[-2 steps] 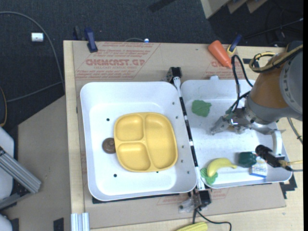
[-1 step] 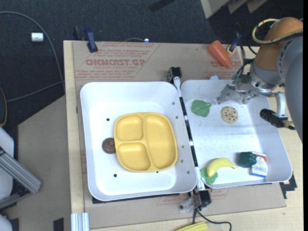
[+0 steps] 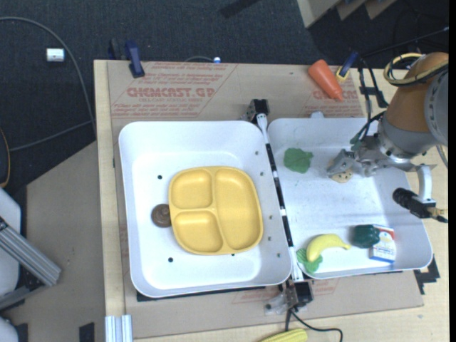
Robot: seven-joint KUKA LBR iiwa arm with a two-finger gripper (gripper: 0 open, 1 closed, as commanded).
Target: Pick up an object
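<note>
My gripper (image 3: pixel 345 164) is low in the right bin (image 3: pixel 320 130), near its back middle, with the arm coming in from the right. A small tan speckled piece (image 3: pixel 343 177) lies right under the gripper tip, touching or nearly touching it. A green lump (image 3: pixel 298 159) sits a little to the gripper's left. Toward the bin's front lie a yellow banana (image 3: pixel 326 246) with a green bit (image 3: pixel 309 261) at its left end, a dark green object (image 3: pixel 366 235) and a small red, white and blue box (image 3: pixel 384 249).
The left bin (image 3: pixel 135 191) holds a yellow divided plate (image 3: pixel 215 210) with a brown round thing (image 3: pixel 161 215) at its left edge. An orange carrot-like piece (image 3: pixel 326 80) lies on the bench behind the right bin.
</note>
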